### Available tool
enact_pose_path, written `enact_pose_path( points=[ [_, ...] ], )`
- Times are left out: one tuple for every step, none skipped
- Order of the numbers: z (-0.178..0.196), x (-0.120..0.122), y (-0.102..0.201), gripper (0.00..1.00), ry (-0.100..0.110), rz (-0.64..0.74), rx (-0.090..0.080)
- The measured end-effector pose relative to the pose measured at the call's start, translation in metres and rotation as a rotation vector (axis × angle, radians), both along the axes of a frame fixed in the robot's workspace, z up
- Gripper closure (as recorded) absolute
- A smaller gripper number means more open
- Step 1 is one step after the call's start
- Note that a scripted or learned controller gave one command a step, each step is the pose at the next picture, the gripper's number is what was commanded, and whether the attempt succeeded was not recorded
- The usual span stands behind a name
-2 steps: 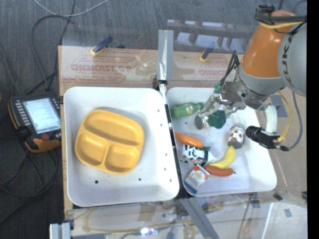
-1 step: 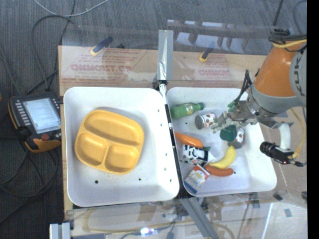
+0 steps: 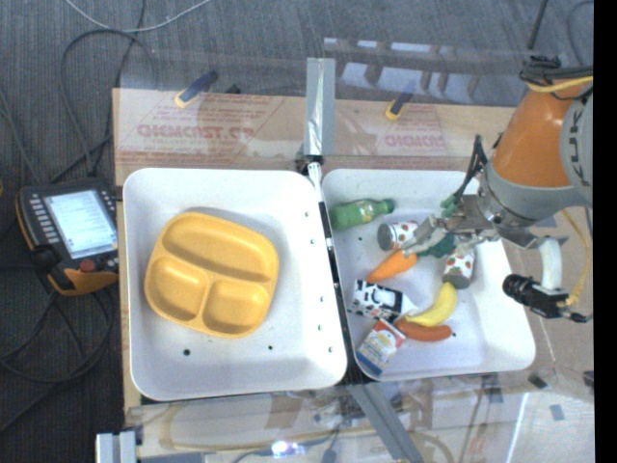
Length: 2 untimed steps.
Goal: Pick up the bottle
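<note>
The bottle [image 3: 359, 211] is green with a pale cap and lies on its side at the back left of the right bin [image 3: 501, 350], close to the divider. My gripper [image 3: 436, 233] hangs low over the bin's middle, about a hand's width to the right of the bottle and apart from it. It sits just above a small printed can [image 3: 397, 232] and an orange carrot [image 3: 390, 265]. The grey arm with its orange band [image 3: 540, 143] comes in from the right.
The right bin also holds a banana [image 3: 436, 305], a black-and-white cow-patterned item [image 3: 376, 299], a small carton [image 3: 379, 345], a red-orange piece [image 3: 424, 332] and a spotted can [image 3: 460, 266]. A yellow divided tray [image 3: 212, 273] lies in the left bin [image 3: 145, 355].
</note>
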<state>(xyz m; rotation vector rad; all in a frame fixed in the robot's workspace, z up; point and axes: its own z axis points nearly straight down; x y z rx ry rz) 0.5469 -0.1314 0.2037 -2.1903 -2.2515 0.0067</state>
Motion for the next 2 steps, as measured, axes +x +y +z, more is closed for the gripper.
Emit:
enact_pose_path(
  points=[
    [0.0082, 0.0001, 0.0007, 1.0, 0.002, 0.001, 0.0],
    [0.0082, 0.0, 0.0007, 0.0, 0.002, 0.001, -0.001]
  ],
)
